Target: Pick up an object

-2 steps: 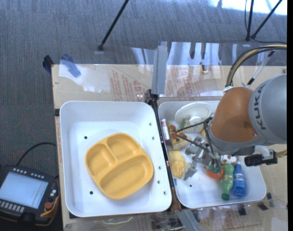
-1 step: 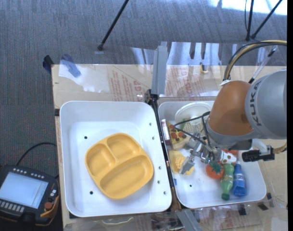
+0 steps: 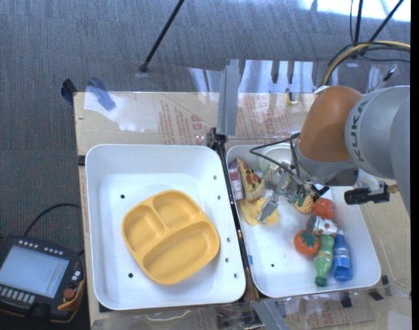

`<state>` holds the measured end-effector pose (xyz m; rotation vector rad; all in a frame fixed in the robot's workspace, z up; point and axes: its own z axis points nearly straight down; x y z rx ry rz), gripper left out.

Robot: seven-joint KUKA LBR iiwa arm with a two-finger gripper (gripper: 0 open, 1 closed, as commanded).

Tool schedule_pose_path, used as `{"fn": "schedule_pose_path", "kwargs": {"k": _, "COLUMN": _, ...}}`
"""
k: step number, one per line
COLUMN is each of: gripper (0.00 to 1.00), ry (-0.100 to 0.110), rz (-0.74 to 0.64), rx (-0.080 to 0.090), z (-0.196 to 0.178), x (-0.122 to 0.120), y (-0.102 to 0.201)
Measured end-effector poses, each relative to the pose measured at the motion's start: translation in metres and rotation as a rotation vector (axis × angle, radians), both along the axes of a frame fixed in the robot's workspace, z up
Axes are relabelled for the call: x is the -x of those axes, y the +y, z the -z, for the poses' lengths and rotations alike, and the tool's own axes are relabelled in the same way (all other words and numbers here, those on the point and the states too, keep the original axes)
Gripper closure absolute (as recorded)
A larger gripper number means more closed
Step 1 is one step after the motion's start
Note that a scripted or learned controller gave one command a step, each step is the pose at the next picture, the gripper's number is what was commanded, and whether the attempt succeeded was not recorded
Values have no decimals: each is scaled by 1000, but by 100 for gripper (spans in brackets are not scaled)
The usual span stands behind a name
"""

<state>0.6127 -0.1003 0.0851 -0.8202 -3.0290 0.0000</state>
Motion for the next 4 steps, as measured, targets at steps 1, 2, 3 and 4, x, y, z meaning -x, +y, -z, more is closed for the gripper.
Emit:
{"fn": "schedule_pose_path", "kwargs": {"k": 1, "gripper": 0, "ry": 1, "rz": 82, "rx": -1, "z": 0, "x": 0, "y": 0}}
{"fn": "schedule_pose_path", "kwargs": {"k": 2, "gripper": 0, "ry": 9, "rz": 182, "rx": -2, "z": 1, "x": -15, "y": -8}}
{"fn": "schedule_pose_path", "kwargs": {"k": 3, "gripper": 0, "ry": 6, "rz": 384, "rx": -2, "z": 1, "x": 4, "y": -79}}
{"fn": "schedule_pose_path", "kwargs": {"k": 4, "gripper": 0, "ry": 4, "rz": 493, "rx": 1, "z": 1, "x": 40, "y": -17}}
